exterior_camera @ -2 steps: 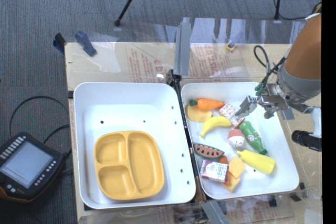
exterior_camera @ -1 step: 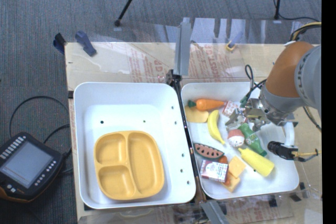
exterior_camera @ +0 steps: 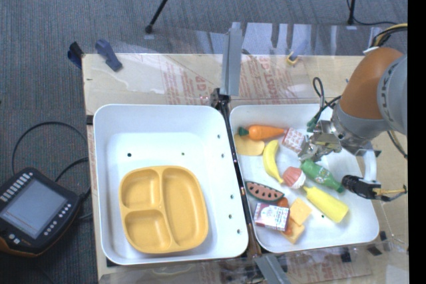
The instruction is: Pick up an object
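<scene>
Apparently the target is the green plastic bottle (exterior_camera: 321, 173), lying tilted in the right white bin (exterior_camera: 369, 226) between the yellow banana (exterior_camera: 270, 160) and the yellow mustard bottle (exterior_camera: 325, 203). The end effector (exterior_camera: 317, 145) hangs just above its cap end; whether it is spread, I cannot tell. Crowding neighbours hamper a clean grasp. The yellow divided tray (exterior_camera: 163, 209) sits well apart in the left bin (exterior_camera: 106, 123).

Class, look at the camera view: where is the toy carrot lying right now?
The carrot lies in the right-hand bin, near its far left corner, just above the banana and left of the end effector.
</scene>
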Available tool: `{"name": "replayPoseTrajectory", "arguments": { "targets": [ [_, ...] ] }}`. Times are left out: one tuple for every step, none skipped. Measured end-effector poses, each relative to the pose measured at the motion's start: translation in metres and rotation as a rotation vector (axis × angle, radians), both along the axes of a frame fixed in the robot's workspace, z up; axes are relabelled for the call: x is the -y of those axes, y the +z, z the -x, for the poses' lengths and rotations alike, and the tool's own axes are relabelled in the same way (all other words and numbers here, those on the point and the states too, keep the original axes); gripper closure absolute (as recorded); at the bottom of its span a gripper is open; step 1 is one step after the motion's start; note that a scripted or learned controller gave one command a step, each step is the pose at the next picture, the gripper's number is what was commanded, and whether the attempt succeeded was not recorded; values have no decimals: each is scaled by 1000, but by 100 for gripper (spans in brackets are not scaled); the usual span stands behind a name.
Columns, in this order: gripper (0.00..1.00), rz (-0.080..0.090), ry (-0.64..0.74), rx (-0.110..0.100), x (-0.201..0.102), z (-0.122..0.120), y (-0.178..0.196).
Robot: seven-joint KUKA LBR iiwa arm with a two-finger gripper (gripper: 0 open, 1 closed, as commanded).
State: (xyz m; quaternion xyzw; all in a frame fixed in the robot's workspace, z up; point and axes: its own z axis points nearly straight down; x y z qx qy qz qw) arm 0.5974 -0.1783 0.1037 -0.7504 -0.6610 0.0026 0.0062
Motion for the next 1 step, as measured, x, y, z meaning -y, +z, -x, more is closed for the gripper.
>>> {"name": "replayPoseTrajectory", "arguments": {
  "targets": [
    [100, 4, -50, 17, -65, -49, 85]
  ]
}}
